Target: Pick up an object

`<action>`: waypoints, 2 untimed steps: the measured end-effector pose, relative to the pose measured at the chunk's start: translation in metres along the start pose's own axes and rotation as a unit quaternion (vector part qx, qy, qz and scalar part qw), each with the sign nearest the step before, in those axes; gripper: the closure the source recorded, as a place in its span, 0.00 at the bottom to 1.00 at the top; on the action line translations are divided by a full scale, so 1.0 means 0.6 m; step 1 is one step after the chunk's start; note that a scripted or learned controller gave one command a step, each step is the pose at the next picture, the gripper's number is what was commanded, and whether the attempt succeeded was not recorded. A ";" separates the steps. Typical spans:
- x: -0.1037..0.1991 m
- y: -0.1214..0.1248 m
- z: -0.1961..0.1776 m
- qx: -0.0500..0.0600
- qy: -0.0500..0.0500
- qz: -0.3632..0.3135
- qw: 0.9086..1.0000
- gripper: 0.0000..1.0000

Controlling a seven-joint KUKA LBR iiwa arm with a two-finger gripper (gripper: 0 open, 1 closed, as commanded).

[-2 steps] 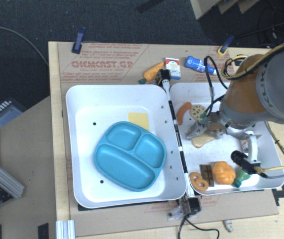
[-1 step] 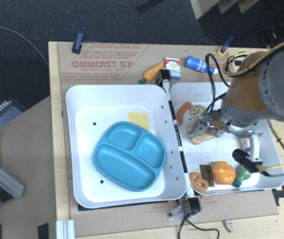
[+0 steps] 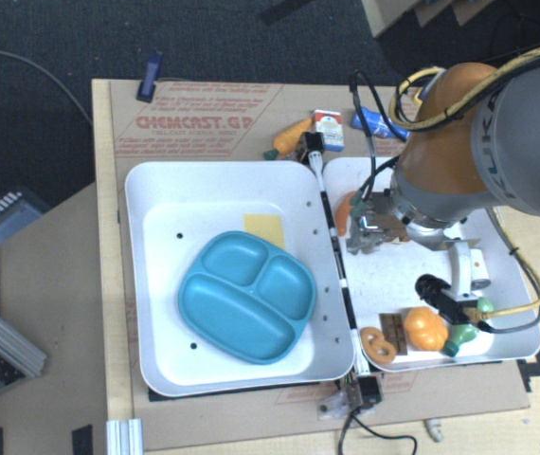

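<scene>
My gripper (image 3: 367, 233) hangs low over the left part of the right bin (image 3: 507, 349), close to the divider between the bins. An orange object (image 3: 343, 212) lies just left of it against the bin wall, partly hidden by the gripper. Along the right bin's front edge sit a small pretzel-like ring (image 3: 376, 345), a brown block (image 3: 392, 330), an orange fruit (image 3: 424, 329) and a green piece (image 3: 460, 336). The arm covers the back of this bin.
The left bin (image 3: 156, 216) holds a blue divided plate (image 3: 246, 295) and a yellow square (image 3: 263, 227) behind it. Behind the bins lie an orange toy (image 3: 290, 138), a small carton (image 3: 328, 128) and a blue packet (image 3: 374, 121).
</scene>
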State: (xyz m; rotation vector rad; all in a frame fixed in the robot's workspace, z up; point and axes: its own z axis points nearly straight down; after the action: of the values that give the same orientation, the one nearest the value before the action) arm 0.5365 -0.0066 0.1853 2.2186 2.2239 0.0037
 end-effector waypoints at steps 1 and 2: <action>-0.085 0.065 -0.073 0.000 -0.002 0.002 1.000 1.00; -0.162 0.091 0.040 0.002 -0.001 0.002 1.000 1.00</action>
State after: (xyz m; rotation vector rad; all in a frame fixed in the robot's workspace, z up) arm 0.5917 -0.1035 0.1610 2.2238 2.2215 -0.0041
